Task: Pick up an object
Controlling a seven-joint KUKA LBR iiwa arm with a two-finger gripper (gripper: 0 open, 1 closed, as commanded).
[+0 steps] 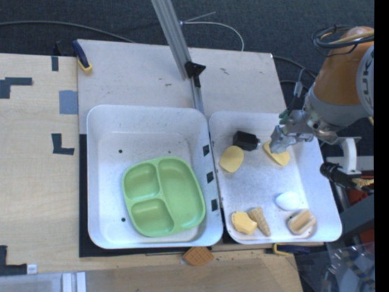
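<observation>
My gripper (278,146) hangs over the far right part of the right bin (316,163), right above a flat yellow piece (278,157) that its tip partly covers. Just left of it lies a small black block (245,140) and a round yellow piece (231,159). Near the bin's front sit a white egg-like object (289,200), a brown bread-like piece (300,222), a waffle cone (260,219) and a yellow chunk (244,223). Whether the yellow piece is between the fingers is hidden.
The left bin (103,163) holds a green divided plate (163,195). A metal pole (173,29) slants over the bench at the back. A waffle-patterned piece (196,256) lies outside the bins at the front edge.
</observation>
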